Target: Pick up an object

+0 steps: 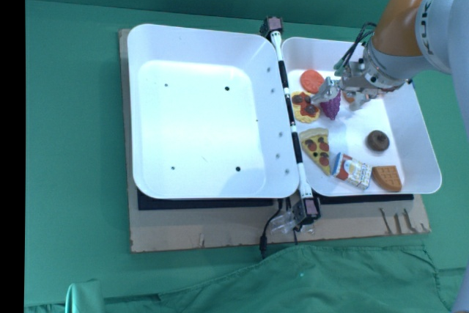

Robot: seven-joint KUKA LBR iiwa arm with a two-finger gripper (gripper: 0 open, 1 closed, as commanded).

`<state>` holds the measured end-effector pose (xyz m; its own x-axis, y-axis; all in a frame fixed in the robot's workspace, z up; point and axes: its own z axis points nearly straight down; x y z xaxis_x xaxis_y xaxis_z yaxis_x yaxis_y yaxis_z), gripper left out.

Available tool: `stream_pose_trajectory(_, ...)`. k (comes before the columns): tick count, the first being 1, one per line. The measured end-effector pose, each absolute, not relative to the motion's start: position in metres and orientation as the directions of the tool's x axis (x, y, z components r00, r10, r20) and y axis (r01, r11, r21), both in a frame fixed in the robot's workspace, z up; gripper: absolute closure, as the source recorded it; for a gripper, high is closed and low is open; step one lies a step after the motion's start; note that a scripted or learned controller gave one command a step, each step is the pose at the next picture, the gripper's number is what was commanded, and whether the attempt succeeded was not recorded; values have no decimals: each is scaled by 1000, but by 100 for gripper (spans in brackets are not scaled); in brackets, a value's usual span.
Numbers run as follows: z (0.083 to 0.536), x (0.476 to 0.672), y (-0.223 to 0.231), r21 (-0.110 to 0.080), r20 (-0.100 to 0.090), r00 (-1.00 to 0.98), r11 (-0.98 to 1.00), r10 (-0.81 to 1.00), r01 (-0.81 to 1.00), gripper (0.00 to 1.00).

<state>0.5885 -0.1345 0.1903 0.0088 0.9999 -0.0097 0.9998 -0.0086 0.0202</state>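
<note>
In the right-hand shallow white bin (421,150), nearest the camera, lie an orange waffle wedge (387,177), a small printed carton (352,171) and a pizza slice (316,147). Farther back sits a brown doughnut (377,141), then a purple grape bunch (330,107) under the two-finger gripper (341,93), whose grip I cannot tell

1. I am seeing a bright, even scene; the light is falling from above, diffuse.
2. The left bin (198,113) is glaring almost pure white across its floor, washing out surface detail.
3. Shadows are lying soft and short: a faint one under the arm (410,33) in the right bin (410,121).
4. Focus is holding moderately; small toys are reading slightly soft.
5. The green cloth (73,157) is showing even colour.
</note>
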Motion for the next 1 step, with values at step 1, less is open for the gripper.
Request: stream_pose_trajectory(1, 201, 590, -132, 27, -7, 9, -9, 1000, 1000, 100)
